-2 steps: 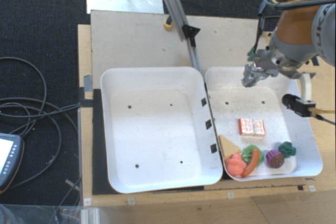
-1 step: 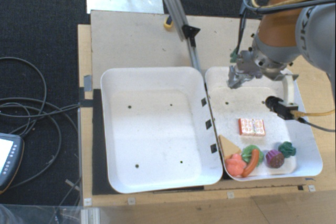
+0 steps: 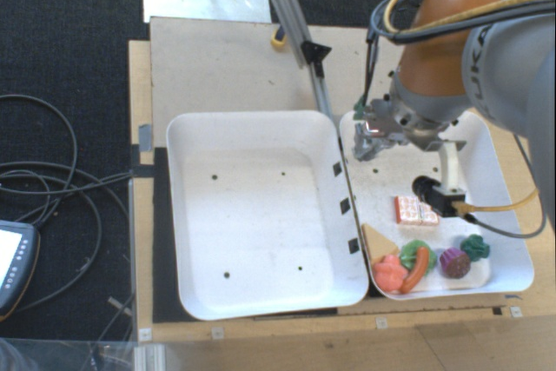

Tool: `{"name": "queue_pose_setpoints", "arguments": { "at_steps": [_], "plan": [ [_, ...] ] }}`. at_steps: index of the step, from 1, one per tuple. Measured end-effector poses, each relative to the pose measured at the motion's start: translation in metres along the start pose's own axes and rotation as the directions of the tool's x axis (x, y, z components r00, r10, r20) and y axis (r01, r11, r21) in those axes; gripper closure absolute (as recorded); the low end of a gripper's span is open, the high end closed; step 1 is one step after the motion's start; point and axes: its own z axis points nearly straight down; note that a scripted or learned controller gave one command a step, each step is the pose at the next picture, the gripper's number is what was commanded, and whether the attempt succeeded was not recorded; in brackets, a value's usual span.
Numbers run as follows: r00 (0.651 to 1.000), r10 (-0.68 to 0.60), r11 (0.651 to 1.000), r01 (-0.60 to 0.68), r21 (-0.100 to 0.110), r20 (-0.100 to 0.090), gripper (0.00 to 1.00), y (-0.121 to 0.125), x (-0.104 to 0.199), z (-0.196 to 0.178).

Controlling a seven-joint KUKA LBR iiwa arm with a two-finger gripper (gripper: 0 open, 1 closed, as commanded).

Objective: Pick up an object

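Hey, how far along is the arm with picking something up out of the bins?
Nothing looks picked yet. The toys, among them the pink block, the orange carrot and the purple piece, all lie in the right bin. In hand: the gripper hangs over that bin's far left corner, apart from the pile. Left: reaching a toy, closing on it and lifting.

White bins, orange carrot, purple toy, green broccoli, tan bench

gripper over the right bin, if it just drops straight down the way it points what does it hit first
Most likely the bare floor of the right bin, near its upper left. The gripper sits well above the toy pile at the near end, though depth is hard to judge.
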Motion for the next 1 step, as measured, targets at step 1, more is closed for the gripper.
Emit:
{"name": "queue_pose_setpoints", "arguments": {
  "at_steps": [1],
  "plan": [
    [1.0,-0.001,1.0,0.001,0.0,-0.001,1.0,-0.0202,0.0485,0.0093]
  ]
}}
